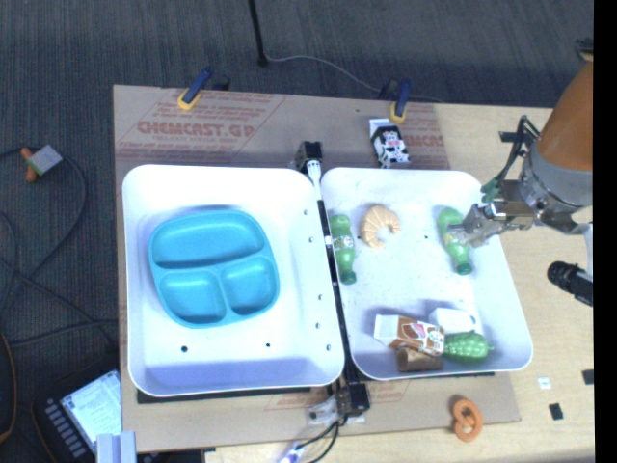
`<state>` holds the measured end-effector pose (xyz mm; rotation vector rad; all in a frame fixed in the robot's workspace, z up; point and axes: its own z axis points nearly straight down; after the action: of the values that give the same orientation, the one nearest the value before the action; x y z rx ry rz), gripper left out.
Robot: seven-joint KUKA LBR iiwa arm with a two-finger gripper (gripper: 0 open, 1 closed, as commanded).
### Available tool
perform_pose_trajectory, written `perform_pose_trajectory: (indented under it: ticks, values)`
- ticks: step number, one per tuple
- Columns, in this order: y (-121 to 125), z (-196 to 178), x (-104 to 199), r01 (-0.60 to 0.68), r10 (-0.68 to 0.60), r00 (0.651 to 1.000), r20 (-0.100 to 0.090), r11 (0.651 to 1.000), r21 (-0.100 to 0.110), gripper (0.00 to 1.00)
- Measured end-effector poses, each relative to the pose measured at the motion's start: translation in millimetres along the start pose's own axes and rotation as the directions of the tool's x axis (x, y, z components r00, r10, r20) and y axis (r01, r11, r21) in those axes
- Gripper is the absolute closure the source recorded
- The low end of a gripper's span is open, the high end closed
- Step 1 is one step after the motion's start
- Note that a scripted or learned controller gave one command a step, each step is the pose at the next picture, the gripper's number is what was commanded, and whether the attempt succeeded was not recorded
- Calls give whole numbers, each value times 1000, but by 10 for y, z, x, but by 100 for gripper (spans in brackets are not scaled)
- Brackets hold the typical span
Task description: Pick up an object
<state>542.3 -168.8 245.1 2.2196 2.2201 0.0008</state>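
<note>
A sky-blue divided tray [213, 266] sits in the white left bin [154, 355]. The right bin [501, 287] holds green bottles [341, 247] and a tan croissant [378, 224].

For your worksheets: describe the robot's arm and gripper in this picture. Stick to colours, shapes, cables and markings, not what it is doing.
The arm comes in from the right. Its visible part is a rounded grey body with a broad orange band above the wrist. A thin dark cable loops beside the wrist. The gripper is a small, boxy assembly of metallic grey and black parts with a few green spots. No readable markings show.
</note>
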Motion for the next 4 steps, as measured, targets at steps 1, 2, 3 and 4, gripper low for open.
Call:
perform_pose_trajectory:
  ticks: [1, 2, 3, 4]
  values:
    - [-220, 205, 561, 1, -1, 1000, -1, 1000, 4, 100]
    - [622, 472, 1038, 2, -2, 1000, -1, 1000, 3, 100]
    - [370, 55, 1540, 2, -2, 1000, -1, 1000, 2, 100]
    - [-476, -57, 1851, 1, -1, 1000, -1, 1000, 3, 100]
